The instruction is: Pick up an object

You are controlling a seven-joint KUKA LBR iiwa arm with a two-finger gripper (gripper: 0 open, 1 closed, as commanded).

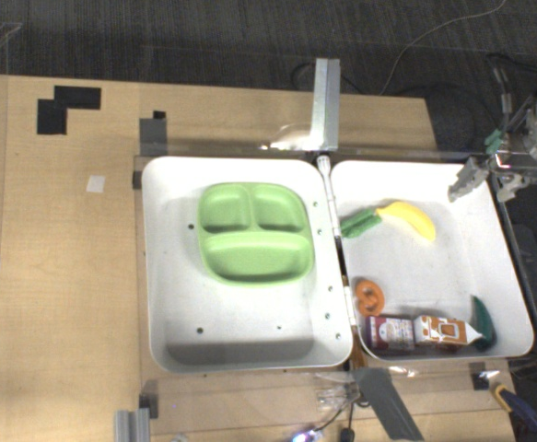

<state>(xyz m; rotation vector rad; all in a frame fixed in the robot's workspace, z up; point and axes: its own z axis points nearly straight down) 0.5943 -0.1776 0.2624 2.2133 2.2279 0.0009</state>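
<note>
Tool [475,178] at right edge of frame, over upper right corner of right bin [517,274]; whether released or clenched, cannot tell. Just left and slightly below: one yellow banana [411,217], touching one green pod-shaped toy [360,223]. Lower down: one orange ring [369,294], one carton [420,331], one dark green piece [483,320]. In left bin [171,274]: one green divided plate [253,231].

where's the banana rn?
In the camera view the banana lies in the right bin, toward its far side, with a green pepper-like item touching its left end. The gripper hangs over the bin's far right corner.
</note>
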